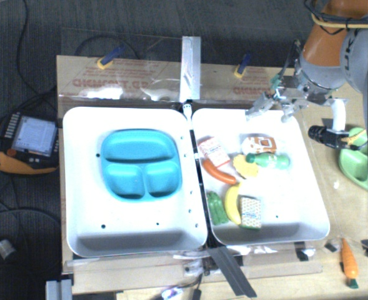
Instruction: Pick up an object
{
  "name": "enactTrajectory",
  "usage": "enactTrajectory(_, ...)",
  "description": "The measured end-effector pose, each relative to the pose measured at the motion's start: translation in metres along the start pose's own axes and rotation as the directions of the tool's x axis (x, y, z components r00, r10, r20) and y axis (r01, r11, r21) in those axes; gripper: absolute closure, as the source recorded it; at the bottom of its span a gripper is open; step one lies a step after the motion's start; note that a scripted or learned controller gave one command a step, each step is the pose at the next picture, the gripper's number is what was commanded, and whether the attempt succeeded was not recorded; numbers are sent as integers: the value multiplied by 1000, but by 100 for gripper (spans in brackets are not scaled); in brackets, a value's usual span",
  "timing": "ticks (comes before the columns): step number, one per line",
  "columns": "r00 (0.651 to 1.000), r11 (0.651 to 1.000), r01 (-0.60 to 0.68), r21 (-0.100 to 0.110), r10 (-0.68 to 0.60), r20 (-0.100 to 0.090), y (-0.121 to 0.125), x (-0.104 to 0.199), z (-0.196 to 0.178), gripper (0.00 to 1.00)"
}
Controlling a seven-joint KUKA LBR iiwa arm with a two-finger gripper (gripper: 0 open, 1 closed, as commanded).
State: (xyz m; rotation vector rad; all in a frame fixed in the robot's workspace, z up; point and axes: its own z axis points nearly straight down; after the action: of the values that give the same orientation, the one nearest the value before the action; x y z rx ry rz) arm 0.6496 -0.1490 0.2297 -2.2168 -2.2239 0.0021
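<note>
My gripper (272, 110) hangs over the far rim of the right bin (308, 186), its fingers spread open with nothing between them. Below it in that bin lie several toy foods: a white and orange carton (259, 144), a green bottle (270, 161), a yellow piece (245, 167), an orange sausage (220, 172) and a red and white packet (212, 149). Nearer the front edge are a banana (232, 204), a green pickle (217, 209) and a checkered box (251, 212). The carton is the closest item to the gripper.
The left bin (84, 217) holds a blue divided tray (140, 162). On the bench to the right lie a green dish (356, 161) and a toy carrot (350, 265). A handheld device (29, 140) sits on the floor at the left.
</note>
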Motion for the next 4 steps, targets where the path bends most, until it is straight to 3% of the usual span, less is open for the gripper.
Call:
enactTrajectory(1, 990, 990, 138, 2, -138, -1, -114, 17, 82, 0)
enactTrajectory(2, 1000, 1000, -31, 2, 31, 0, -112, 50, 33, 0)
enactTrajectory(3, 973, 973, -233, -13, 232, -3, -111, 34, 129, 0)
enactTrajectory(4, 854, 854, -520, -18, 520, -8, -62, 43, 135, 0)
